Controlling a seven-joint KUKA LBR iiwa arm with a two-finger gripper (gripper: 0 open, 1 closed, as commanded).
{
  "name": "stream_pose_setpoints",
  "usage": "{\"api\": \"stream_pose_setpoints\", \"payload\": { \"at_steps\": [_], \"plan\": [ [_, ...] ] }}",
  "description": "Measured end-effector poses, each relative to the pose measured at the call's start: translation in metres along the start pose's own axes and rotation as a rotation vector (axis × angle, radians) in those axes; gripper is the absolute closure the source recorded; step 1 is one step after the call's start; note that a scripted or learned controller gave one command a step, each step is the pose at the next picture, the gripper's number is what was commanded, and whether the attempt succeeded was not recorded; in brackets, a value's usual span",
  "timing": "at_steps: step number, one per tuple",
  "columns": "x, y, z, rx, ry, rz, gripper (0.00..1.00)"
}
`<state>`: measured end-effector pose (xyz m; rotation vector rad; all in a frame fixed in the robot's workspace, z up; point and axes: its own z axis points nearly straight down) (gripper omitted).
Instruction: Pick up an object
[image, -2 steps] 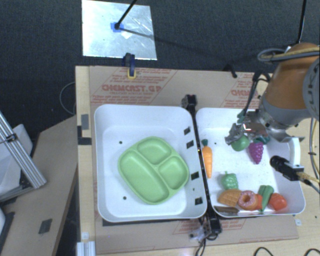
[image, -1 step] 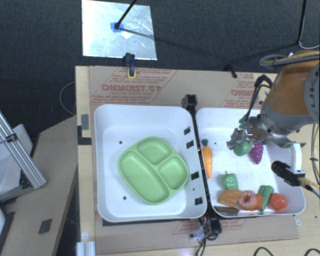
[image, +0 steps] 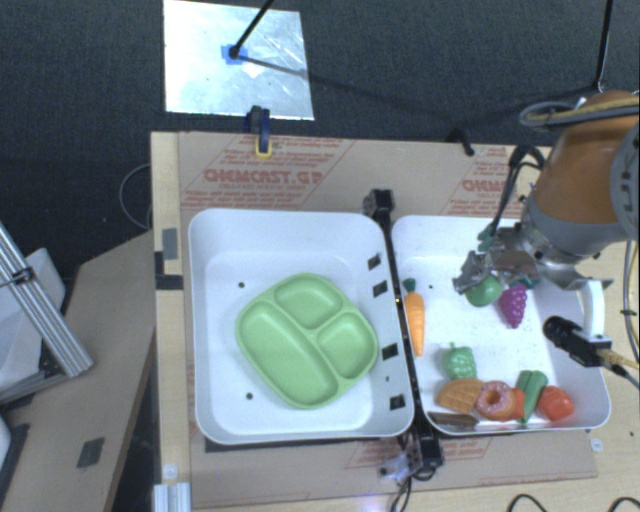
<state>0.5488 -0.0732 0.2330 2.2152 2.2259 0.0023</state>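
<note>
While the arm (image: 590, 170) reaches over the right bin (image: 600, 405), the left bin (image: 215, 300) carries a green plate (image: 305, 340). The gripper (image: 478, 278) sits low, touching a green toy (image: 487, 292) beside purple grapes (image: 513, 303); jaw state: cannot tell. Judged step: the grasp. Next move calls for a confirmed grip, then a straight lift.

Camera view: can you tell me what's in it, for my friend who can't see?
A grey-and-orange robot arm's gripper sits at a green toy in the right bin, among toy foods. The left bin holds a green plate.
</note>
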Motion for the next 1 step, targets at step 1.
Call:
{"api": "stream_pose_setpoints", "payload": {
  "at_steps": [1],
  "plan": [
    [0.0035,-0.0015,-0.0004,0.001,0.000,0.000,1.00]
  ]
}}
